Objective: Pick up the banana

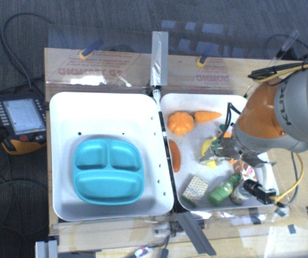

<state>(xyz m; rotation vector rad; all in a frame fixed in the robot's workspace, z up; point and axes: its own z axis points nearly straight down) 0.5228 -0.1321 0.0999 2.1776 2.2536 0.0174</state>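
Arm [274, 114] over the right bin [234, 211], gripper [218, 150] lowered onto the banana [209, 145]. The banana lies mid-bin, long axis running roughly 1 to 7 o'clock, touching or just at 9 o'clock of the jaws; whether they grip cannot be told.

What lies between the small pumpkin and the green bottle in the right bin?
In the camera view, the banana lies between the pumpkin and the bottle, beside the gripper.
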